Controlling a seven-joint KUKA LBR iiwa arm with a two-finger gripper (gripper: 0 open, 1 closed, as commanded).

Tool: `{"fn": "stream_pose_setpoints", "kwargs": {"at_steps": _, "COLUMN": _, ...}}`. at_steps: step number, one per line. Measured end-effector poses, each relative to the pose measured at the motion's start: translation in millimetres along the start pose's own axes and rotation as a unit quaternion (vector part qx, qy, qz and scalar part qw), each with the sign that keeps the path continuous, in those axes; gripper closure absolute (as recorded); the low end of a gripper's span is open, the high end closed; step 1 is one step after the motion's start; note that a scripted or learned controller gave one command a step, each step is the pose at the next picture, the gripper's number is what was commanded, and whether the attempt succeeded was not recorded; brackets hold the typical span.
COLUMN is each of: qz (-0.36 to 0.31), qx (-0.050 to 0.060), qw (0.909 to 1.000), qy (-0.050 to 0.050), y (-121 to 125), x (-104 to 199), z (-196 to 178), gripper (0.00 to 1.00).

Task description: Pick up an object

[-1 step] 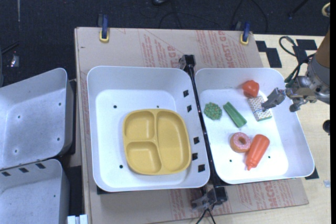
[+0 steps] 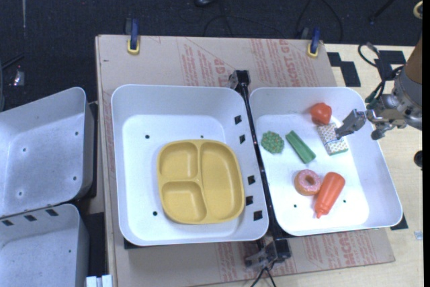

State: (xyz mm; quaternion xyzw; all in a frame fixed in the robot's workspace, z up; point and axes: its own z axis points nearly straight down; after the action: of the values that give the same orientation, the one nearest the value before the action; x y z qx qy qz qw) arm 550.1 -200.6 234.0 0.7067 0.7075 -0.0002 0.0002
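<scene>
The right bin (image 2: 376, 165) holds several toys: a red pepper (image 2: 321, 112), a white patterned block (image 2: 333, 140), a green cucumber (image 2: 300, 146), a green knobbly ball (image 2: 272, 142), a pink donut (image 2: 308, 181) and an orange carrot (image 2: 328, 193). My gripper (image 2: 363, 127) hangs over the bin's upper right part, just right of the patterned block and the pepper. It is open, with nothing between its fingers. One dark finger (image 2: 350, 123) points down-left towards the block.
The left bin (image 2: 134, 144) holds a yellow divided plate (image 2: 200, 181). A black divider (image 2: 252, 144) runs between the two bins. Two yellow clamps (image 2: 133, 44) (image 2: 314, 45) sit on the board's far edge. Spare white trays (image 2: 40, 144) lie at the left.
</scene>
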Motion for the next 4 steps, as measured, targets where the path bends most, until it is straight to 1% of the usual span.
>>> {"fn": "stream_pose_setpoints", "kwargs": {"at_steps": 2, "qz": 0.001, "qx": 0.002, "qw": 1.0000, "qy": 0.001, "y": -1, "x": 11, "z": 90, "gripper": 0.00}}
{"fn": "stream_pose_setpoints", "kwargs": {"at_steps": 3, "qz": 0.001, "qx": 0.002, "qw": 1.0000, "qy": 0.001, "y": -2, "x": 12, "z": 143, "gripper": 0.00}}
{"fn": "stream_pose_setpoints", "kwargs": {"at_steps": 4, "qz": 0.001, "qx": -0.001, "qw": 1.0000, "qy": 0.000, "y": -1, "x": 12, "z": 130, "gripper": 1.00}}
